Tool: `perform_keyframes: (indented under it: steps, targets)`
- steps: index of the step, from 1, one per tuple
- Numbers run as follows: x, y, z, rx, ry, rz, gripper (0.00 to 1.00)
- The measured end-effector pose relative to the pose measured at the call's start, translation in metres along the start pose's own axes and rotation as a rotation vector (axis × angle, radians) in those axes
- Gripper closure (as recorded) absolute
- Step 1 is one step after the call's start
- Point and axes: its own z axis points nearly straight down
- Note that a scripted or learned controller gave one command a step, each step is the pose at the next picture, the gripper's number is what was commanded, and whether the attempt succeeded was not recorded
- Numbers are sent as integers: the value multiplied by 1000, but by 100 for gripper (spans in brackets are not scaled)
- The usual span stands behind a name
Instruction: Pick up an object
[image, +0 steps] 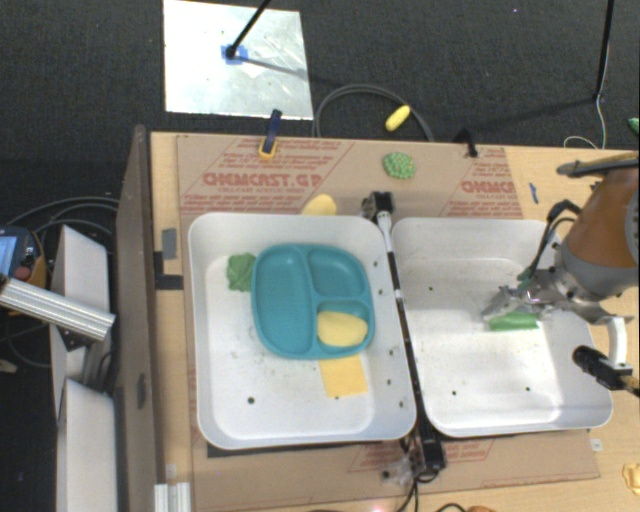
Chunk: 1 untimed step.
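Observation:
My gripper (517, 299) reaches into the right bin (470, 400) from the right and sits low at its right side. Directly under it, a small flat green object (516, 320) lies on the bin floor, touching or nearly touching the gripper tip. In the left bin (215, 400) a teal divided plate (290, 300) holds a yellow lemon-like piece (342, 328). A yellow cheese slice (344, 376) lies just in front of the plate, and a green leafy piece (240, 270) sits at its left edge.
Behind the bins, on the cardboard, lie a yellow object (320, 206), a green round object (399, 165) and a yellow piece (398, 118) by a cable. A black clamp (381, 207) stands at the bins' shared rim. The arm's orange band (605, 225) hangs over the right bin's edge.

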Motion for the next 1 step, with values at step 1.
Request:
perform_keyframes:
  steps: [1]
  targets:
    - [0,1,-13,-5,-1,-1,100]
